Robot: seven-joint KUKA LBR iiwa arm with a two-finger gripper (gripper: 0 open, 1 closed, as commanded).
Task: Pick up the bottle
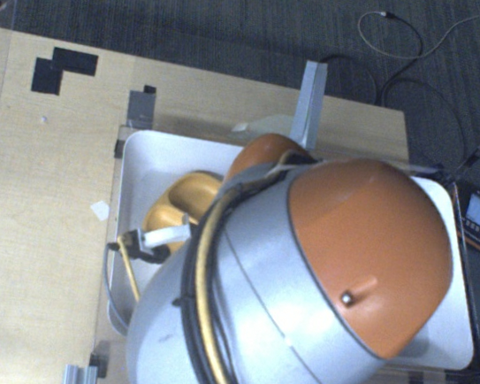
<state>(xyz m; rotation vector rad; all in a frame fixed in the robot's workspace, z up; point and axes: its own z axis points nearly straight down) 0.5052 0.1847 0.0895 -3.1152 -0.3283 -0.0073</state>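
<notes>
A golden-yellow rounded object [183, 203], which may be the bottle, lies in the left part of the white bin [137, 162]. Its right side is hidden under my arm. The arm's grey body [230, 319] and orange shell [365, 250] loom close to the camera and cover most of both bins. A smaller orange rounded part [262, 152] pokes out just behind the yellow object. Whatever lies beneath the arm is hidden.
The bin's left wall [117, 213] and back rim [185, 139] show. The pale wooden bench [33, 200] stretches to the left. A grey upright post [309, 103] stands behind the bin. A strip of the right bin's floor [461, 300] shows past the arm.
</notes>
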